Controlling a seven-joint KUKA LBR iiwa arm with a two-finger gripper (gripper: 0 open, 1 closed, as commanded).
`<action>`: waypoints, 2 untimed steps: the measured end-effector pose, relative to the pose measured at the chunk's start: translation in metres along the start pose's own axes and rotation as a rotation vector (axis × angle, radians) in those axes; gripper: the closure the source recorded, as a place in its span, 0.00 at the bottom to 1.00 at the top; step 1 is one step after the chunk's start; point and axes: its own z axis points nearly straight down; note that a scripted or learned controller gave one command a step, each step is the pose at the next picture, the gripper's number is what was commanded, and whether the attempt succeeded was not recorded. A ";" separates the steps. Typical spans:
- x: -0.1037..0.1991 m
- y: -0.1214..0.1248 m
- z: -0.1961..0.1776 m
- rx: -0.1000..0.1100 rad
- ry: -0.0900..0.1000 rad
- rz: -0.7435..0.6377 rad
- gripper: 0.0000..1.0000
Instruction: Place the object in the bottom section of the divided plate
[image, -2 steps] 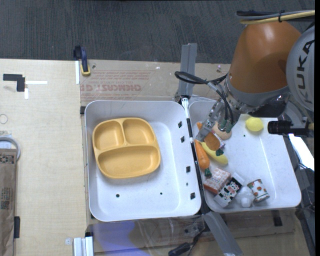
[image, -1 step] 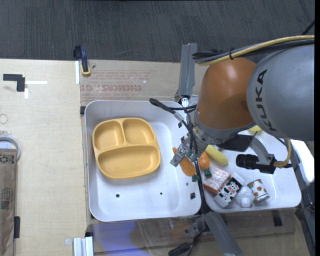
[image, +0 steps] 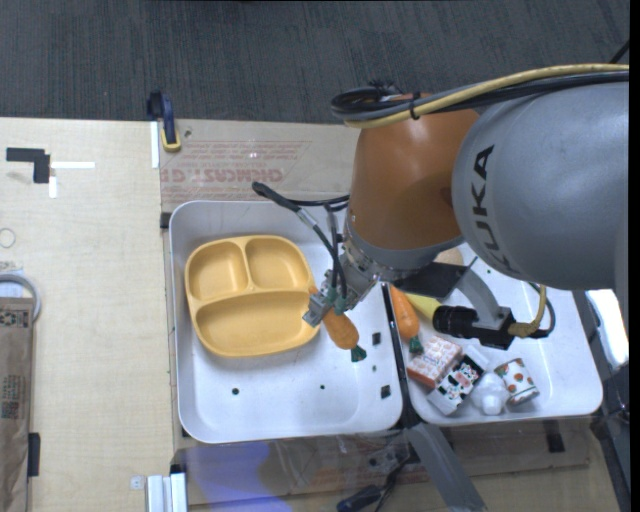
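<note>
Carrot, orange with a green stub, lying tilted on the floor of the left bin, right under the claw and just off the right edge of the yellow divided plate. Cannot tell whether claw is apart or together, nor whether carrot is truly clamped; tip sits at carrot's upper end, touching or nearly so. Looks like the pickup step, or the very start of the carry. Next move calls for a sure hold, a lift, then a short shift left of the claw to the plate's big bottom section. Second carrot and small toys right of the claw, in the other bin
</note>
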 end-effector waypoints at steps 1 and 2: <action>0.034 0.028 0.026 0.002 0.001 -0.150 1.00; 0.034 0.027 0.026 0.002 0.001 -0.149 0.00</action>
